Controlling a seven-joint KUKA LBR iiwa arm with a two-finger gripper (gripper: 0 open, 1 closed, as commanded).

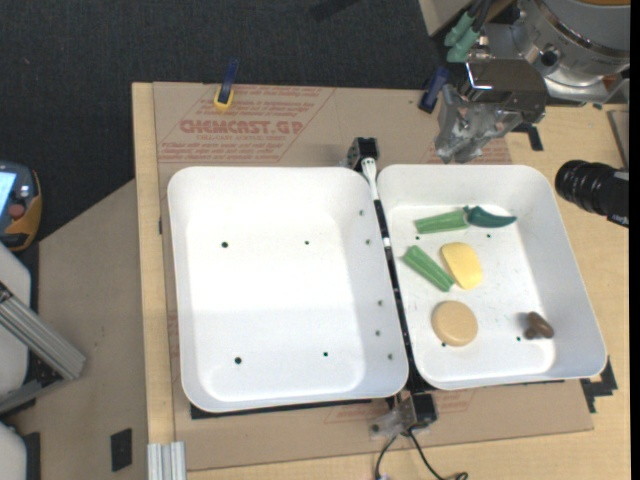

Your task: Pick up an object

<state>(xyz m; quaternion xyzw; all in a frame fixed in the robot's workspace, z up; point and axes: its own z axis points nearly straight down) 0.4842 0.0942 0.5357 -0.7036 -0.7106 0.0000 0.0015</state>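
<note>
Well, starting at the left, dark carpet floor surrounds a brown cardboard sheet with red printing, laid over the bench. On it sits the left bin, white and shallow, dotted with small dark holes. Just beside it, touching along the middle seam, sits the right bin. Inside: a green strip at the far side, touching a teal piece; another green strip just beside a yellow block; a tan disc nearer; a small brown lump at the near right. Beyond the right bin's far rim hangs the gripper; whether it's parted or closed, can't tell.
</note>
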